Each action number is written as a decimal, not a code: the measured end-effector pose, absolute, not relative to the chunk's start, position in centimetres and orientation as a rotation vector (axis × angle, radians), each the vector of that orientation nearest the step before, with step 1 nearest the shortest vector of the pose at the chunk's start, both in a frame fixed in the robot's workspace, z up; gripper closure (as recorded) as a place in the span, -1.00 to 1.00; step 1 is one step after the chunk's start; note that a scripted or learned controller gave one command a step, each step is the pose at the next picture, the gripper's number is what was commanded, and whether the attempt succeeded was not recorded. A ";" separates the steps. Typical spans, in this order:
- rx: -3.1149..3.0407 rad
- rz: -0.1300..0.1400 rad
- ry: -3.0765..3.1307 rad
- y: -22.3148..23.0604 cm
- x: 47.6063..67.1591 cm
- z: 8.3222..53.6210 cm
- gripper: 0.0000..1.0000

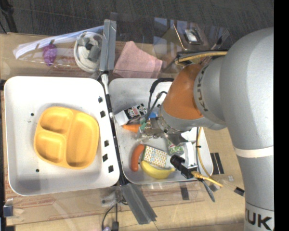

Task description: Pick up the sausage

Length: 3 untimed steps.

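We see the tool (153, 129) low in the right bin (116, 88), presumably positioned to reach the sausage (137, 157) lying lower left of it. We cannot tell its opening.

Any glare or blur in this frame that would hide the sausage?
Camera view: the sausage is sharp and evenly lit; the arm shades the right bin's middle; the left bin's white floor is bright, nearly washed out; the yellow plate stays crisp.
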<state>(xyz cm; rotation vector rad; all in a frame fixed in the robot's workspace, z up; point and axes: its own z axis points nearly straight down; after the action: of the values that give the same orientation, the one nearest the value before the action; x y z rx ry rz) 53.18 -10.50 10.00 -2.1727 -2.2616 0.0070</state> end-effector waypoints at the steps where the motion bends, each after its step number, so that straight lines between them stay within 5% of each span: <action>1: -2.173 0.007 -2.262 -10.5 53.2 10.0 -1.00; 2: -1.792 0.002 -2.573 -9.5 47.6 9.0 -1.00; 3: -1.787 0.003 -2.575 -9.6 47.6 9.9 1.00</action>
<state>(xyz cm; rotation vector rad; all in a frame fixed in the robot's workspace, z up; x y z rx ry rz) 47.65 -9.56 9.90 -1.7870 -2.5749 0.0025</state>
